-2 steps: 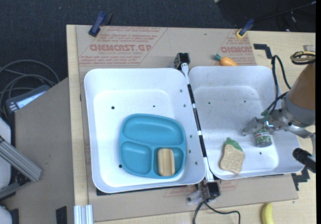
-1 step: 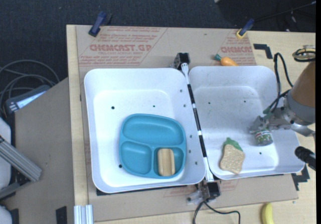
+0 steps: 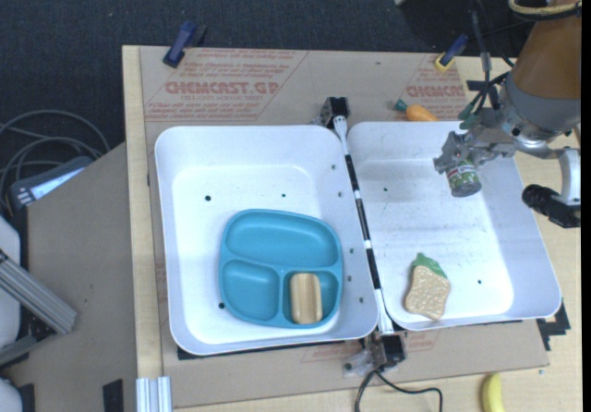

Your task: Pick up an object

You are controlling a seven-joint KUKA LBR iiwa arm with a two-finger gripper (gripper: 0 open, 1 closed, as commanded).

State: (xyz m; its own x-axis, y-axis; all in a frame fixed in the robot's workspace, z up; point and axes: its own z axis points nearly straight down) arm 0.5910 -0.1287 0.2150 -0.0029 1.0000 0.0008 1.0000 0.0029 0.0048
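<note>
While a small greenish, can-like object [image 3: 464, 180] sits between the pincer [image 3: 462, 167] fingers above the upper part of the right bin [image 3: 517, 253], the pick looks nearly done; a cracker-like piece [image 3: 428, 291] lies untouched near that bin's front, well apart.

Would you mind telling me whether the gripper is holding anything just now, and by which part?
It cannot be told. The gripper is over the right bin with a small greenish cylindrical object at its tip, but the grip itself is unclear.
</note>
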